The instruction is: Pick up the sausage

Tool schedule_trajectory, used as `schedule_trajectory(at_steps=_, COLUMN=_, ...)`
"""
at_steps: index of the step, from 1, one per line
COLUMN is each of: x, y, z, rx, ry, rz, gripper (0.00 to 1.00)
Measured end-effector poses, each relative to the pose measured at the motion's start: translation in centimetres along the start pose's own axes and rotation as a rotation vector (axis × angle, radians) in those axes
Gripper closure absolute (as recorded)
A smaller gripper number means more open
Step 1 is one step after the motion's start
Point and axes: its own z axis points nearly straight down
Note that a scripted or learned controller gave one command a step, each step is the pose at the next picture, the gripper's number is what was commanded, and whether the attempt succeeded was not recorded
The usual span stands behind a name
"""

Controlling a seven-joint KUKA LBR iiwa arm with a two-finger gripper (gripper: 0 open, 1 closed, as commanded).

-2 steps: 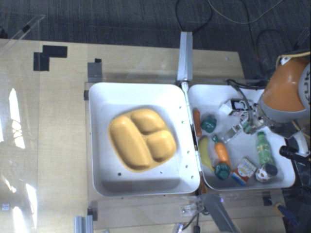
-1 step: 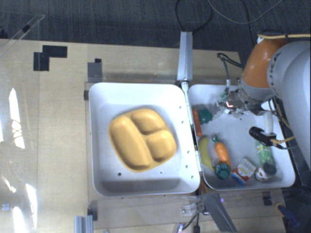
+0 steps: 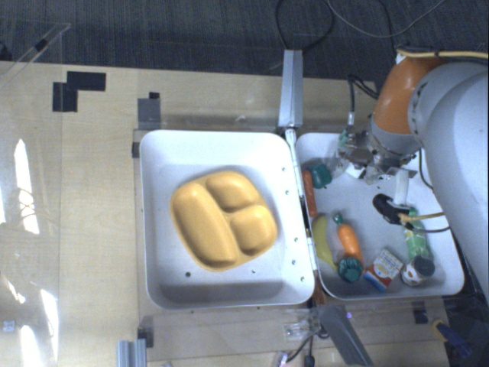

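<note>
Along the right bin's (image 3: 451,281) left wall lies the sausage (image 3: 308,192), long axis parallel to that wall; gripper (image 3: 365,161) hovers near the far edge, to the sausage's right, grip state unreadable.

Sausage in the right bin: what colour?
Reddish-brown sausage, lying along the right bin's left wall; camera view shows it.

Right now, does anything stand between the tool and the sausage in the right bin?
Yes, partly. The sausage lies along the left wall of the right bin, and a teal object sits against its upper end, on the side facing the tool. The sausage's lower part looks free.
</note>
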Motion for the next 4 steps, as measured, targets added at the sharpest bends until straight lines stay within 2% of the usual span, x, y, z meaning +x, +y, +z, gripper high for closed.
schedule_trajectory(at_steps=1, x=0.0, y=-0.2, z=-1.0, rx=0.015, ry=0.003, rz=-0.005, gripper=1.00)
schedule_trajectory(at_steps=2, x=1.4, y=-4.7, z=0.0, rx=-0.006, ry=0.019, rz=0.156, gripper=1.00)
schedule_trajectory(at_steps=3, x=3.7, y=-9.6, z=-9.6, rx=0.002, ry=0.020, rz=0.214, gripper=1.00)
schedule_trajectory(at_steps=4, x=9.8, y=-14.7, z=-9.6, rx=0.010, ry=0.019, rz=0.510, gripper=1.00)
